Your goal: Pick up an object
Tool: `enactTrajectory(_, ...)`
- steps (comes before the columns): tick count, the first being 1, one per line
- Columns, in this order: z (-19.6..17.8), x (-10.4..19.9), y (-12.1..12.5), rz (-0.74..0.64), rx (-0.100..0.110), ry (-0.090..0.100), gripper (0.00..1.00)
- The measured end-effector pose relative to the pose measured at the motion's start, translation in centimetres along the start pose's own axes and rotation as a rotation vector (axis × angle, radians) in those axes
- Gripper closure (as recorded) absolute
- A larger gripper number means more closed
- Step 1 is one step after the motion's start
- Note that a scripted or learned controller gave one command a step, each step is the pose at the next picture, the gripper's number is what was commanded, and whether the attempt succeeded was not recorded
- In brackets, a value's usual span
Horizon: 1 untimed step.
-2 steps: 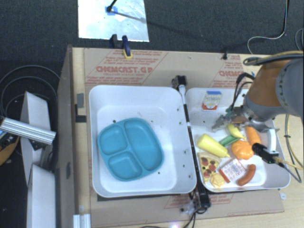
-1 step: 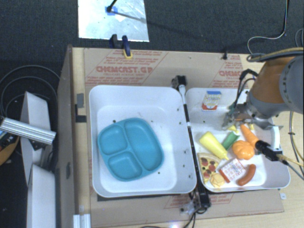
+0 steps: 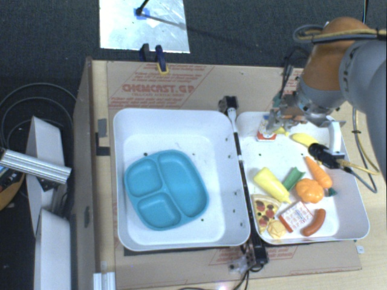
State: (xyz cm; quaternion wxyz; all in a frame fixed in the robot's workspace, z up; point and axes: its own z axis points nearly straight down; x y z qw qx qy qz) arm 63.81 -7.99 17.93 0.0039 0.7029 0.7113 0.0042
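Gripper (image 3: 270,124), finger state indiscernible, poised over a small red-and-white item (image 3: 266,136) at the right bin's (image 3: 354,225) far-left corner; likely light, rigid, best pinched across its narrow sides.

The claw (image 3: 270,125) partly hides a small red-and-white object (image 3: 266,136) beneath it.

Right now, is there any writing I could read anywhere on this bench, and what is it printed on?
"CHEMCAST GP": red print on the brown board behind the left bin, seen upside down.
Smaller red lines around it: too blurred to read.
Red print along the board's front edge: too blurred.
Small red-and-white packet in the right bin: unreadable.
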Motion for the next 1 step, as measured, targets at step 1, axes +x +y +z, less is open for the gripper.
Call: enactTrajectory(1, -3.15, 5.69, -3.09, 0.002, 0.008, 0.002, 1.00)
